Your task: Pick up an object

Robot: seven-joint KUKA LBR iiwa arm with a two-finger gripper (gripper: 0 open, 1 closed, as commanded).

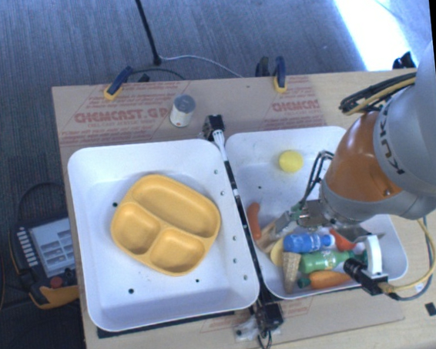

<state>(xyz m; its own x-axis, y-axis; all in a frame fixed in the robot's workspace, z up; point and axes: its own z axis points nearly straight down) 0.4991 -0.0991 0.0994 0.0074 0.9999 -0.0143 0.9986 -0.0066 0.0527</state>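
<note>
Camera view: gripper (296,217) low in right bin (261,146) over the crowded pile, blue bottle (309,241) and green bottle (329,260) just beside; finger state impossible to tell, perhaps hidden by wrist; risk of closing on several touching objects, or slipping off.

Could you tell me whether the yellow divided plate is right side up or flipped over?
Right side up: the plate shows three hollow compartments facing upward.

Both white bins (91,222) look like smooth, slightly glossy plastic — the yellow divided tray (165,223) likewise, more matt; the bench board (234,102) resembles raw printed cardboard
</note>
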